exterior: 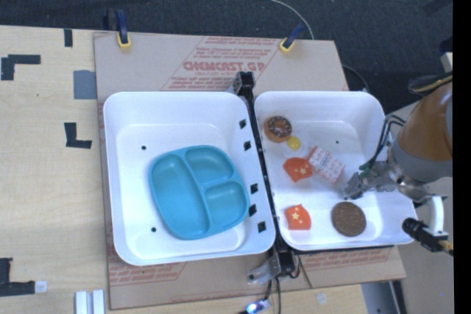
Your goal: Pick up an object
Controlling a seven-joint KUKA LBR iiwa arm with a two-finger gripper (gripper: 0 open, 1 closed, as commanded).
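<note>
The right bin (368,108) holds several small items. A brown chocolate donut (278,128) lies near its far left corner, with a small yellow piece (294,143) just below it. A red-orange chunk (297,169) and a white-and-red packet (326,162) sit mid-bin. A red block with a yellow mark (297,218) and a flat brown disc (348,218) lie near the front wall. My gripper (355,187) hangs low on the bin's right side, just above the brown disc and right of the packet. Nothing is visibly held in it.
The left bin (118,114) holds a blue divided plate (199,190). A black divider (252,151) runs between the bins. The grey arm with its orange band (430,130) reaches over the right bin's right wall. Two clamps (122,34) pin the cardboard base at the back.
</note>
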